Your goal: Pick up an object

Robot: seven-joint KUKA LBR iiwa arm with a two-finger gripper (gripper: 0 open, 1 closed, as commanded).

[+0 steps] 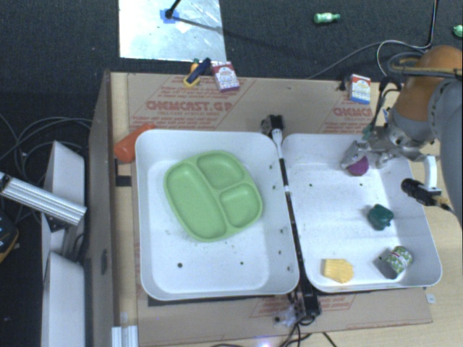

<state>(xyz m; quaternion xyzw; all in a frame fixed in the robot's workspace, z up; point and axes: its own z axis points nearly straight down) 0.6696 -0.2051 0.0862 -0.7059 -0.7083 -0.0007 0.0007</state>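
- End effector (364, 156) sits over the purple object (357, 166) at 12 o'clock in the right bin (318, 194); grip state unclear.
- Green plate (212, 194) lies in the left bin (155, 266).

Grey arm (443, 114), orange band (438, 62), metallic end effector (367, 152), black cables.

A pale green divided plastic plate (213, 194) lies in the white left bin (155, 266). The white right bin (325, 186) carries a purple rounded object (357, 166) at twelve o'clock, a dark green lump (380, 216), a yellow block (338, 270) and a green-labelled silver can (394, 260).
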